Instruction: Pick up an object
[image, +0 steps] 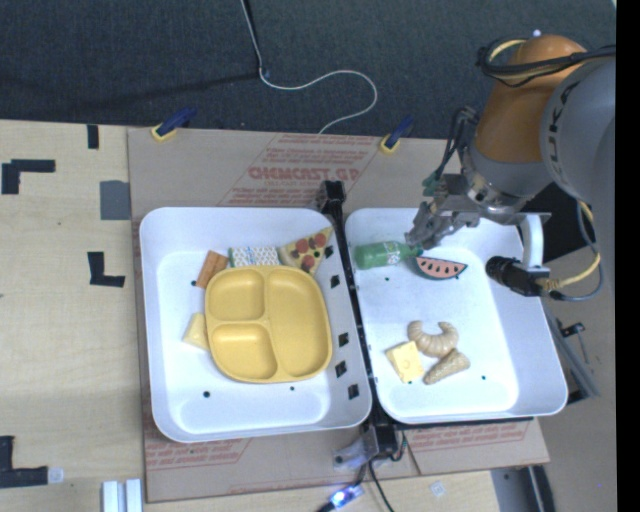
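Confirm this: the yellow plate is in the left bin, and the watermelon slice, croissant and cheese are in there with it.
Not quite. The yellow plate is in the left bin, but the watermelon slice, croissant and cheese lie in the right bin, as the camera view shows.

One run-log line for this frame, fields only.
gripper: over right bin, above green object | fingers: unclear | watermelon slice: beside | grasp: unconfirmed
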